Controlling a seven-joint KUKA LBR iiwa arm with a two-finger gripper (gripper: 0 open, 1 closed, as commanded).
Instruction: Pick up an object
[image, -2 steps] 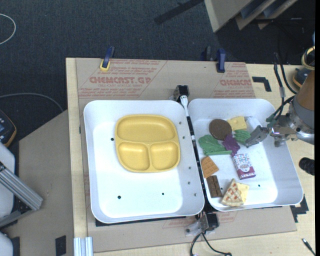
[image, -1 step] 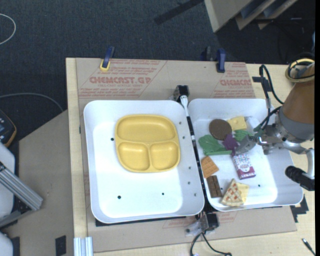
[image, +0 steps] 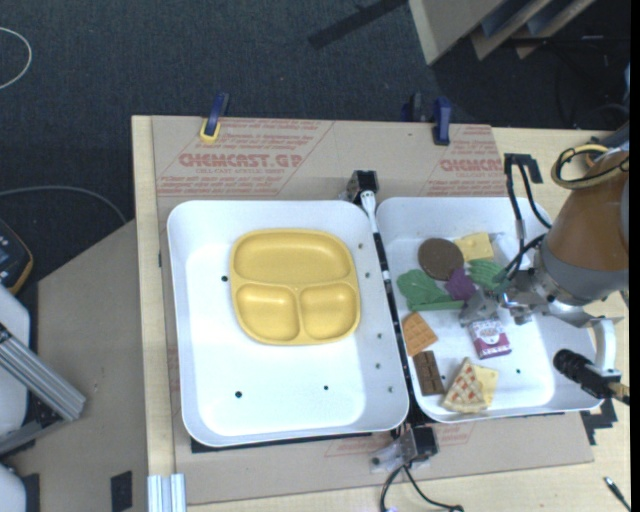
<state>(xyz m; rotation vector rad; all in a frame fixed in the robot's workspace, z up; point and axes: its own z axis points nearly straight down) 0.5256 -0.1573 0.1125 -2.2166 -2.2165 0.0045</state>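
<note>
Gripper (image: 487, 308) low in right bin (image: 530, 398), over small pink-and-white packet (image: 491, 343). Can't tell finger state. Purple piece (image: 460, 284) close beside.

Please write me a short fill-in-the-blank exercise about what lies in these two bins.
1. The yellow divided plate lies in the ____ bin as the camera sees it.
2. The plate has ____ compartments.
3. The pizza slice toy lies in the right bin, near its ____ edge.
4. The round cookie is ____ in colour.

Missing words: left; three; front; brown
</note>
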